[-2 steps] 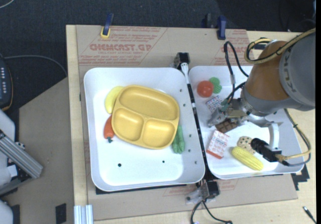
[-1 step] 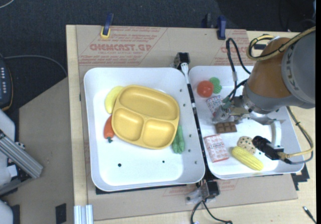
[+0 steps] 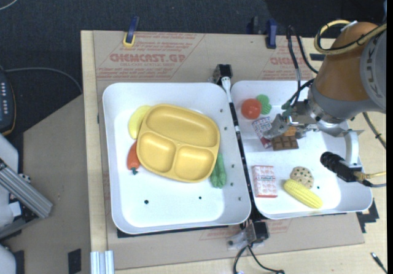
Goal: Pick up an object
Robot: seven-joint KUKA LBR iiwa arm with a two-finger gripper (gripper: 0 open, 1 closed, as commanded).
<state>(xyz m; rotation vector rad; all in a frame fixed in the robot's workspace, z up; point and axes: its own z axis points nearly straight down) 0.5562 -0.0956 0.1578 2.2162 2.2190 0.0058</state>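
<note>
Ok, walking across with the yellow plate (image 3: 178, 142) as my anchor. It fills most of the left bin (image 3: 116, 162). An orange-red pepper (image 3: 132, 159) is tucked against the plate's left edge, a yellow piece (image 3: 138, 120) peeks out at its upper left, and a green leafy thing (image 3: 218, 172) touches its lower right edge.

Right of the plate, over in the right bin (image 3: 344, 205), you've got a red tomato (image 3: 250, 109) with a green ball (image 3: 264, 104) just past it. A red-and-white packet (image 3: 264, 180) lies level with the plate's lower edge.

Further right, the gripper (image 3: 284, 124) sits low over a small printed wrapper (image 3: 262, 126) and a brown chocolate bar (image 3: 285, 142). My guess is the bar is your target. I honestly can't tell how far open the gripper is, or whether it has anything.

Farthest from the plate are a cookie (image 3: 301, 175) and a corn cob (image 3: 303, 193).

The risk here is that the bar is flat and the wrapper is right beside it. You could pinch the wrapper instead, or just skate off the bar's top. A closing squeeze could also shove both toward the tomato.
</note>
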